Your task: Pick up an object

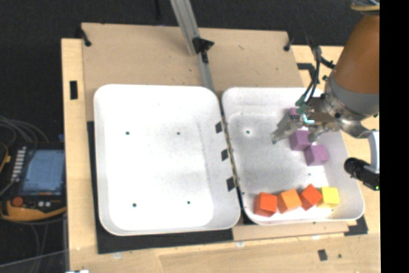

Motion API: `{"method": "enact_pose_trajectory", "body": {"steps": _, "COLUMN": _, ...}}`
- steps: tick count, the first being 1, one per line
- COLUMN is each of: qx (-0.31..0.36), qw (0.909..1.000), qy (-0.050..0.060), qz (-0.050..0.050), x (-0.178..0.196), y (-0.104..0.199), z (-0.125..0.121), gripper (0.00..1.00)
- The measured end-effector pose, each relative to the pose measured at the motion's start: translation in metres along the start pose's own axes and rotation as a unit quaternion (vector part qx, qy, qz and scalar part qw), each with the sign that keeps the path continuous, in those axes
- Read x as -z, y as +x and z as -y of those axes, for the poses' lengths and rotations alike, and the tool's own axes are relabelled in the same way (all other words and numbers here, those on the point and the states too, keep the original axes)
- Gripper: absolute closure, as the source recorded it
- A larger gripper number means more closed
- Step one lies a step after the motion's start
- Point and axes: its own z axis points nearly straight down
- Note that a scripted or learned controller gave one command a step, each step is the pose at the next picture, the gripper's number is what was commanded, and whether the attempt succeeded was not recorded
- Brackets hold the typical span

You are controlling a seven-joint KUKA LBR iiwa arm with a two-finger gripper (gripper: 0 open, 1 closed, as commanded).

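2 purple blocks point(308, 146) lie under the hand point(299, 130).

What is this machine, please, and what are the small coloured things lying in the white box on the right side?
The picture is taken by one fixed camera above a bench, looking down at a slant. The grey and orange machine entering from the right is a robot arm; at its end is a two-finger hand for picking things up. Two shallow white bins sit side by side. In the right bin, two purple blocks lie just under the hand. Along that bin's near edge sits a row of blocks: three orange ones and a yellow one. I cannot tell whether the hand is gripping anything at this moment.
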Motion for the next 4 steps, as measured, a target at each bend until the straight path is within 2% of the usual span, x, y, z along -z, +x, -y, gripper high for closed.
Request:
{"method": "enact_pose_trajectory", "body": {"steps": 1, "qx": -0.002, "qw": 1.0, "qy": -0.003, "qz": 0.001, "x": 0.002, "y": 0.0, "z": -0.001, "gripper": 0.0}}
{"method": "enact_pose_trajectory", "body": {"steps": 2, "qx": -0.002, "qw": 1.0, "qy": 0.002, "qz": 0.001, "x": -0.06, "y": 0.002, "z": 0.001, "gripper": 0.0}}
{"method": "enact_pose_trajectory", "body": {"steps": 3, "qx": -0.002, "qw": 1.0, "qy": 0.001, "qz": 0.001, "x": -0.106, "y": -0.002, "z": 0.008, "gripper": 0.0}}
{"method": "enact_pose_trajectory", "body": {"steps": 4, "qx": -0.002, "qw": 1.0, "qy": 0.002, "qz": 0.001, "x": -0.165, "y": -0.009, "z": 0.005, "gripper": 0.0}}
